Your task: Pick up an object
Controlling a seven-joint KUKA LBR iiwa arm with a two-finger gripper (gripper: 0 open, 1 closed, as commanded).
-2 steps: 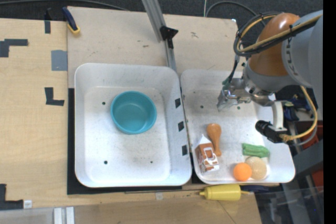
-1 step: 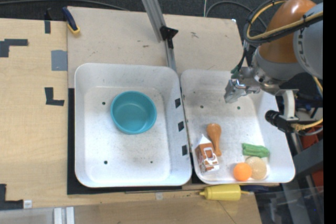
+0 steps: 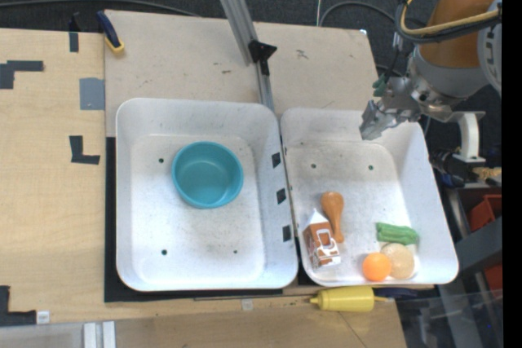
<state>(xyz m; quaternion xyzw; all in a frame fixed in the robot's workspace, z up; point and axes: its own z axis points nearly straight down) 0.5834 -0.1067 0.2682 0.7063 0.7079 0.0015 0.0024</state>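
Observation:
My gripper (image 3: 377,126) hangs over the back right corner of the right bin (image 3: 351,167), well apart from the objects. Near that bin's front lie an orange-brown drumstick-shaped toy (image 3: 332,212), a small red and white carton (image 3: 322,244), a green piece (image 3: 397,234), an orange ball (image 3: 375,266) and a pale round object (image 3: 400,260). A teal bowl (image 3: 207,174) stands upright in the left bin (image 3: 147,248). Nothing shows between the gripper's tips.
A yellow mustard bottle (image 3: 347,299) lies on the bench just in front of the right bin. A grey metal pole (image 3: 236,4) slants in from the top toward the divide between the bins. A yellow and blue clamp (image 3: 110,33) sits at the board's back left corner.

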